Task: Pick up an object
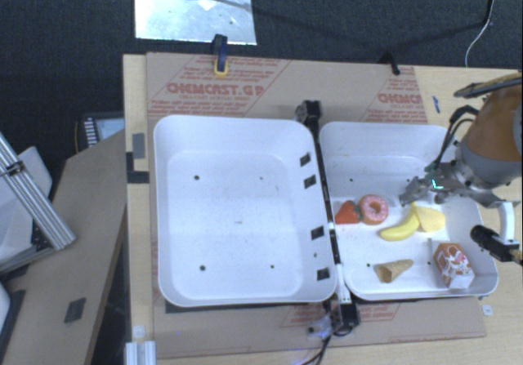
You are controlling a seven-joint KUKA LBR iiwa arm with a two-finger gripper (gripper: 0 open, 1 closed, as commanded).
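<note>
Yellow cheese wedge (431, 217) lies in right bin (384, 139), touching banana (400, 229), just under end effector (421, 189). Cannot tell finger state, probably too blurred. Best to descend straight, centre on wedge, avoid nudging doughnut (374, 208) and strawberry (349, 212) close by.

In the right bin (384, 139) lay a red strawberry (348, 213) touching a pink-iced doughnut (374, 208), with a yellow banana (400, 230) just beside them. A pale yellow wedge (431, 217) sat against the banana's end, an ice-cream cone (393, 270) lay nearer the front, and a small red-and-white carton (453, 264) stood at the right.
</note>
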